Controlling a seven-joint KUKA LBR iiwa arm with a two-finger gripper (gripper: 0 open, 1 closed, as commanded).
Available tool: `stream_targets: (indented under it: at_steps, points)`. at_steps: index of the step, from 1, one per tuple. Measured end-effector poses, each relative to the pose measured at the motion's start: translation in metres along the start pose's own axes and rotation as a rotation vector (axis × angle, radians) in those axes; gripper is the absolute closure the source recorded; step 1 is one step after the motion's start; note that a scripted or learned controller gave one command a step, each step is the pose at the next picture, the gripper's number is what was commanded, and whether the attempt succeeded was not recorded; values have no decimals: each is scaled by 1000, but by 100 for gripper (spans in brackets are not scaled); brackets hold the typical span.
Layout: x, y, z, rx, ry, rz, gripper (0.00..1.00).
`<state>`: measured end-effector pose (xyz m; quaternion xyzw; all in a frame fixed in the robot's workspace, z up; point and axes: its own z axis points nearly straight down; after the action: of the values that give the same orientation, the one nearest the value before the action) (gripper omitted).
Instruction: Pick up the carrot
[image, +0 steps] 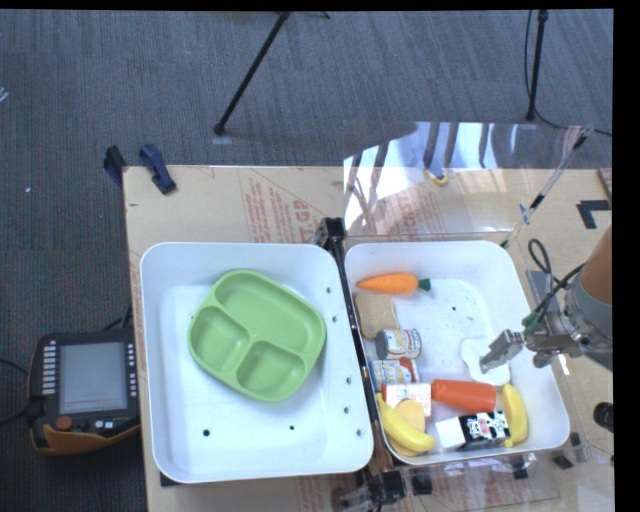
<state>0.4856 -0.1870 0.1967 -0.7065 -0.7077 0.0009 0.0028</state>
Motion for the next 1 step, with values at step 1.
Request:
stream_targets:
  at_steps: [1]
  points:
    - [94,-4,90,-24,-7,181,0]
